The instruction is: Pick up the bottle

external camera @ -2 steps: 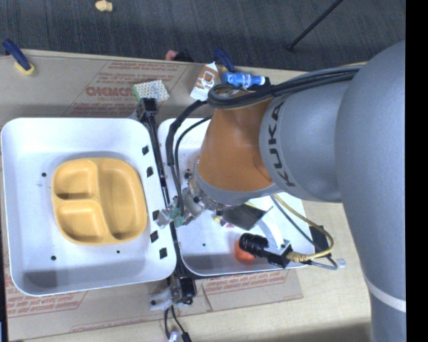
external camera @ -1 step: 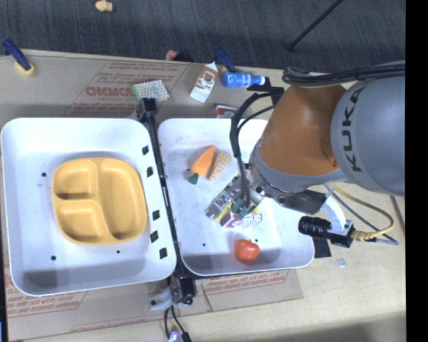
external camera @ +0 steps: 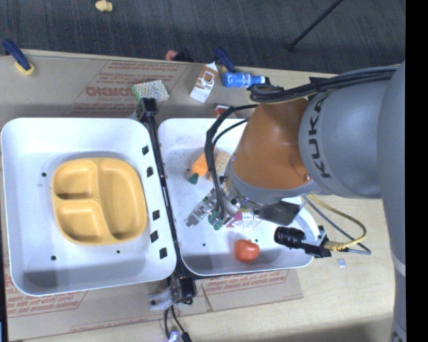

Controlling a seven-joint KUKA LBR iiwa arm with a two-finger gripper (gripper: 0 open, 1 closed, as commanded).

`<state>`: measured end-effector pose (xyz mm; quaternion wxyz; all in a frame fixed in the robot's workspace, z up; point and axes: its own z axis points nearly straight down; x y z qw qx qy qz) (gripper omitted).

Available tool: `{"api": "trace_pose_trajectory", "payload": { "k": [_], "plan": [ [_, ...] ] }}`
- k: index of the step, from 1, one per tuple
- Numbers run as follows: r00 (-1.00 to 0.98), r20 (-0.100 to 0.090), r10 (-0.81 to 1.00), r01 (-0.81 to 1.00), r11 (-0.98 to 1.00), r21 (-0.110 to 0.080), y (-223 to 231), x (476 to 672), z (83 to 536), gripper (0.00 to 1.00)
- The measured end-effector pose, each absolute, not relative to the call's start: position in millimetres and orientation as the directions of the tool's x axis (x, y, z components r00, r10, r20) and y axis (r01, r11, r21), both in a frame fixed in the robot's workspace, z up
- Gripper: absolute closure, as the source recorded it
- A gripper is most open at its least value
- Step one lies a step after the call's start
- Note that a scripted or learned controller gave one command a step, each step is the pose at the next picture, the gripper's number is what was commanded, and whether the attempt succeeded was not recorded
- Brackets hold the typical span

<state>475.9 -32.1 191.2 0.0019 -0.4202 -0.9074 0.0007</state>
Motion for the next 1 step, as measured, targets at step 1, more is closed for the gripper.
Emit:
{"api": "trace_pose_trajectory", "payload": {
  "k": [1],
  "plan": [
    [-0.406, 0.001, 0.914, 0.914, 0.406, -0.002, 26.1, 476.0, 191.4, 1.0]
  ]
}}
